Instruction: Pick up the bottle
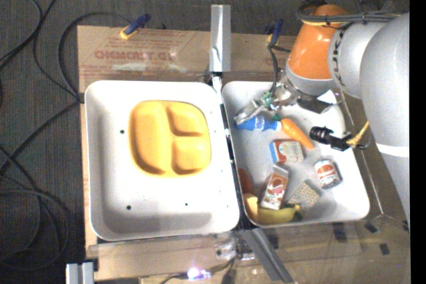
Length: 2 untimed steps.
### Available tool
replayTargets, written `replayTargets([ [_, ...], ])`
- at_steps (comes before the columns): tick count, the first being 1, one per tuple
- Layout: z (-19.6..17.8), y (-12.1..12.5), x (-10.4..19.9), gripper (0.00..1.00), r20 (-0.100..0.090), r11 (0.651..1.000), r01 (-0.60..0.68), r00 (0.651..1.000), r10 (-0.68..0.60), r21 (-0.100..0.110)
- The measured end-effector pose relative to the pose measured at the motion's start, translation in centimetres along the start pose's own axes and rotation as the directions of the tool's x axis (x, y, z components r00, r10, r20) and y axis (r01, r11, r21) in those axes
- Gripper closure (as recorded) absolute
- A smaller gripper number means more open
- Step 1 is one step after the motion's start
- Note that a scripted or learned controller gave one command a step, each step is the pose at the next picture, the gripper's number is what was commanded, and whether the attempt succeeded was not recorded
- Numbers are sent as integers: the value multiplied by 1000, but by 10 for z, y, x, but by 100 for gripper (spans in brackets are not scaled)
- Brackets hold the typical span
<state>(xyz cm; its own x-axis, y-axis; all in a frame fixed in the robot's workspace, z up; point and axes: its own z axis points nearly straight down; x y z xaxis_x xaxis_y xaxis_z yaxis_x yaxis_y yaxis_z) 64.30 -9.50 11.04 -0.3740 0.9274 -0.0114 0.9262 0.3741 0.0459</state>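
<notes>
- The surface (pixel 93 36) is a brown board carrying both bins; the left bin (pixel 106 209) lies well to the left of the claw and holds a yellow divided tray (pixel 170 138).
- The right bin (pixel 356 206) sits directly under the claw and holds the clutter: a carrot (pixel 297 133) just right of and below the claw, a small carton (pixel 288 151) further below, a can (pixel 327 173) below and to the right, a second carton (pixel 275 189) and a banana (pixel 276 214) well below.
- The arm (pixel 379 70) comes in from the right; its orange band sits just above the claw.
- The claw (pixel 271 102) hangs at the bin's upper middle; whether it is spread or pressed together I cannot tell, as the wrist hides much of it.
- The bottle (pixel 256 122), blue, lies on its side just below and left of the claw, close to touching it. It looks like small, light plastic: probably stiff enough to squeeze, smooth and likely to roll or slip. Best taken across the middle of its body, fingers straddling its width.
</notes>
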Motion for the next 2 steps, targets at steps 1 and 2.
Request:
replayTargets([
  [1,0,-9,5,0,-2,996,-87,996,87,-1],
  [2,-74,-14,35,0,-16,988,151,989,-150,45],
])
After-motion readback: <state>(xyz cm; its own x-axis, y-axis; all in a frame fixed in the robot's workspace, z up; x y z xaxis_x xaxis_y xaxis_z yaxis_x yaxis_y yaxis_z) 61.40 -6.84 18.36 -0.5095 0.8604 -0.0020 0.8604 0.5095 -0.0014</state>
